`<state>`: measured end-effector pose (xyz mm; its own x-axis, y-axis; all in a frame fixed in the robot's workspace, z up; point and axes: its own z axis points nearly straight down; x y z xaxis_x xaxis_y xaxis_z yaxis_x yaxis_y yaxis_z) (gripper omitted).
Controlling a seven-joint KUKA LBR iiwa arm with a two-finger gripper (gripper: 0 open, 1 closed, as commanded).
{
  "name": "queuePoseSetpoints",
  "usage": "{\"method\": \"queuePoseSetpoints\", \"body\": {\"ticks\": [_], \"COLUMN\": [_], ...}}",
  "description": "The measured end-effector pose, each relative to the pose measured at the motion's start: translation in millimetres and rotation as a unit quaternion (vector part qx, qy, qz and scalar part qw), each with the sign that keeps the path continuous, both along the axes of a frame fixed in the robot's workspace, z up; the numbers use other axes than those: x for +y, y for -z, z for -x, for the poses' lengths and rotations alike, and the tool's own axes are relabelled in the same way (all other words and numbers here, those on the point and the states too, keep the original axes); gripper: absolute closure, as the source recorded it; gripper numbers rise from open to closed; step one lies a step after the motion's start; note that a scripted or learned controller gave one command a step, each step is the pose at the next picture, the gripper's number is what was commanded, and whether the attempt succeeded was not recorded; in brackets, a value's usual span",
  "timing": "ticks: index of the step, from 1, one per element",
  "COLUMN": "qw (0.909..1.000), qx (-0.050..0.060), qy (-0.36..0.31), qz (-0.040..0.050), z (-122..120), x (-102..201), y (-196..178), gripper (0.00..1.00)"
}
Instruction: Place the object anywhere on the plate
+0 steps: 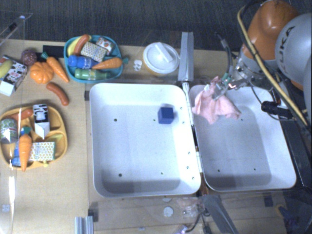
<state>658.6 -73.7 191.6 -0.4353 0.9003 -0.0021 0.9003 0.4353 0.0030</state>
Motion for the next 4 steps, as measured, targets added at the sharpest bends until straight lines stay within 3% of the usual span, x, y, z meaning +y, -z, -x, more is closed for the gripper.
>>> {"method": "queuePoseSetpoints", "body": {"ticks": [1, 2, 3, 4], "qw": [1.0, 0.979, 0.9187, 0.8476], "qx": [-0.001, 0.0, -0.001, -0.001], "qy": [-0.004, -0.204, -0.395, -0.531], "qz": [-0.0001, -0.0001, 0.0005, 0.001], "z": [-1.6, 12.7, 25.9, 42.1], "x": [1.6, 47.6, 101.9, 152.4], "y": [-33.9, -25.4, -38.1, -46.1], "gripper": [1.0, 1.0, 1.0, 1.0]}}
